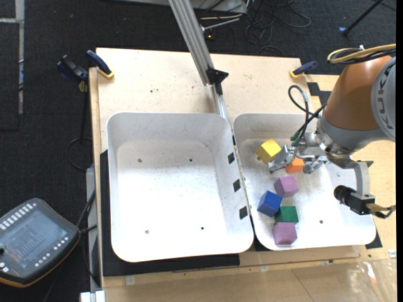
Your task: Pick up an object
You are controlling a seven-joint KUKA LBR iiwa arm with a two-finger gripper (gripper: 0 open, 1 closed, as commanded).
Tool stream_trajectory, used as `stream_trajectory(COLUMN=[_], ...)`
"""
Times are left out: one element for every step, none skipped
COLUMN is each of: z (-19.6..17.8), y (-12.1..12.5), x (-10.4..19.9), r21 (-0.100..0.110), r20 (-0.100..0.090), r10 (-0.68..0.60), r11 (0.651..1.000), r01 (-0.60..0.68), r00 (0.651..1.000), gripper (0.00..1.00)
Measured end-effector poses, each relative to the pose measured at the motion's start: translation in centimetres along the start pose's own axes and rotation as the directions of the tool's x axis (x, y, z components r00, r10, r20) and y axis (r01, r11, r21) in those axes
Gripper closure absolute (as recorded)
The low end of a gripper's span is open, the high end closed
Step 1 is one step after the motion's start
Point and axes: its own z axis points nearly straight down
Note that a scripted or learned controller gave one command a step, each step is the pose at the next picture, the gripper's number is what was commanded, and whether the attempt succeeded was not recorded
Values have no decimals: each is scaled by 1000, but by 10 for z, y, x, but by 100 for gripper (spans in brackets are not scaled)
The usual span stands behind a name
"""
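Centrally in the right bin [352, 231], the gripper [291, 158] hangs between the yellow cube [269, 150], touching at its left, and the orange cube [295, 165] just below-right; finger state cannot be told.

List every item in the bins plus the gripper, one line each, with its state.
Gripper: low in the right bin, over the orange block.
Yellow block: loose, beside the gripper.
Orange block: partly hidden under the gripper.
Upper purple block: resting, free.
Blue block: touching the green one.
Green block: resting.
Lower purple block: resting.
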Motion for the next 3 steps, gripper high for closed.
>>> stream_trajectory(z=[46, 72, 64], y=[4, 6, 6], x=[5, 4, 4], r21=[1, -8, -8], r20=[-1, 1, 1], r10=[0, -2, 0], r11=[1000, 1000, 1000], r01=[0, 2, 0], r00=[1000, 1000, 1000], gripper=[0, 0, 100])
